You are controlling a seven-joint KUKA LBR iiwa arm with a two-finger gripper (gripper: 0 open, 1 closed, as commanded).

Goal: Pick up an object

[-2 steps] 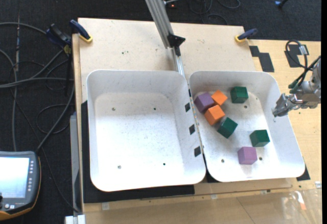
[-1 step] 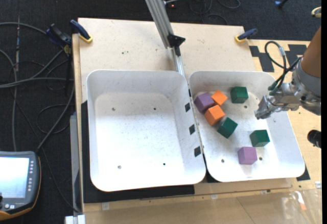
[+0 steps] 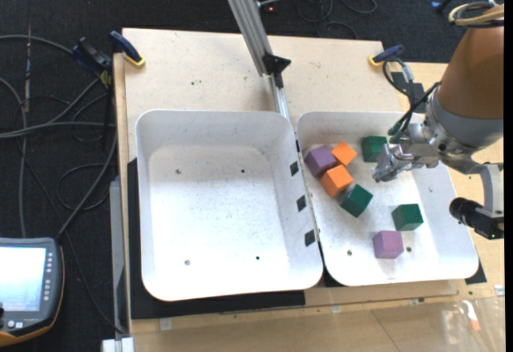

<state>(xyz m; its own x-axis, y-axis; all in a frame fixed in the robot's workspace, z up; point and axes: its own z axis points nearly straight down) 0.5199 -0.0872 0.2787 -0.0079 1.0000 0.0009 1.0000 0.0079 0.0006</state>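
The pincer [image 3: 385,171] is seen low in the right bin [image 3: 449,262], among the blocks at centre right of the frame; whether it is wide or narrow cannot be told. Nothing is seen lifted yet, so the pick is judged undone.

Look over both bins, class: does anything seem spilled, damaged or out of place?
Nothing stands out. The small cubes all lie inside the right white bin: two purple, two orange and three green. Several are turned at angles, as loose blocks would be. The two-finger gripper hangs above them.
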